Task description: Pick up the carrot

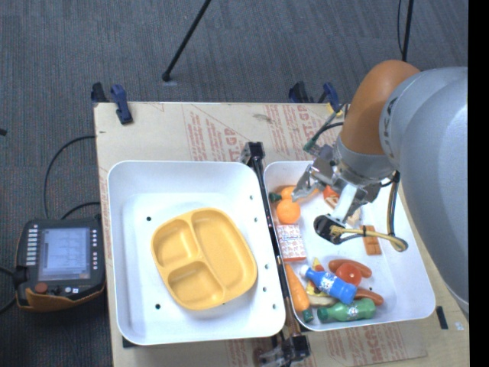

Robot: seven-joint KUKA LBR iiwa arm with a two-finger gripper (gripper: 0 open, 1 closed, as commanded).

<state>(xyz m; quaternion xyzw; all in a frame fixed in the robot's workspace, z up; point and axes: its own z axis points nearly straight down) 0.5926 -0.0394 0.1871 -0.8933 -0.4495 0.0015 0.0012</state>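
Observation:
The carrot [296, 286] is a long orange piece with a green end. It lies along the left wall of the right bin [416, 281], near the front, pointing front to back. My gripper [309, 186] hangs over the back of that bin, just above and right of an orange ball [288, 211]. It is well behind the carrot, with a red-and-white box [290, 243] lying between them. I see nothing held in the gripper.
A blue bottle [328, 284], a red piece [349, 269] and a green bottle [353, 310] crowd the front of the right bin beside the carrot. A tan block [372, 244] lies mid-right. The left bin [126, 281] holds a yellow divided plate [229, 270].

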